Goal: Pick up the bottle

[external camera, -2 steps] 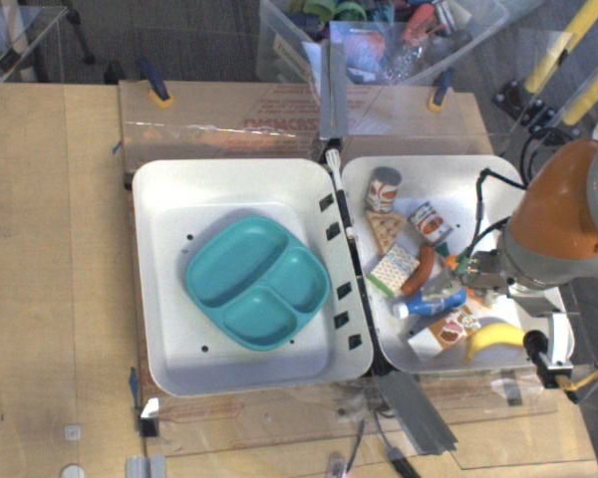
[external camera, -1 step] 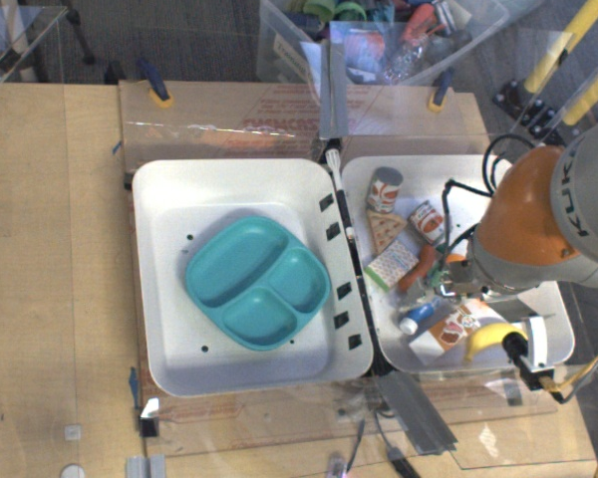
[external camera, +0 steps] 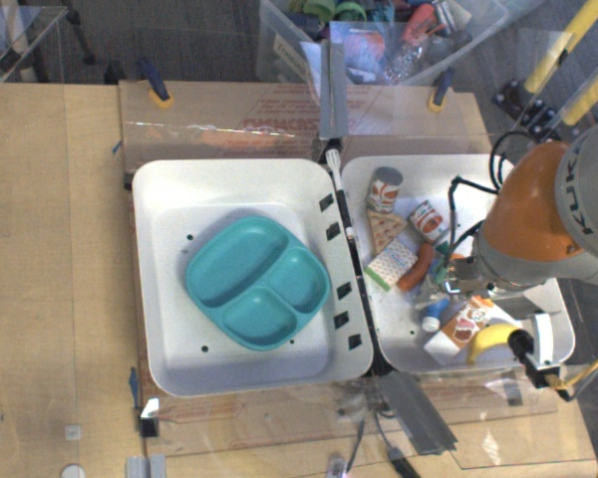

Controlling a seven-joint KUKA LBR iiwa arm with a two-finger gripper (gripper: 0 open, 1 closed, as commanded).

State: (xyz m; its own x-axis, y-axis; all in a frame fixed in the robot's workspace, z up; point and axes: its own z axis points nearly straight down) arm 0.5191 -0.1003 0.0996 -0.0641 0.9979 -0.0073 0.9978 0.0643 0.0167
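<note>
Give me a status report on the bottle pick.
Hand low over the right bin, grip hidden. Bottle lying loose by it. Banana and carton crowd it.

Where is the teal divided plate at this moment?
In the camera view, the teal divided plate lies flat in the left white bin, near its middle. The divider between the bins runs along the plate's right.

You can read part of the maker's name on the arm [external camera: 590, 202]: the large dark letters "KU" stand on its grey casing, at the frame's right edge. The labels on the cans and packets are too small and blurred for you to read.
</note>
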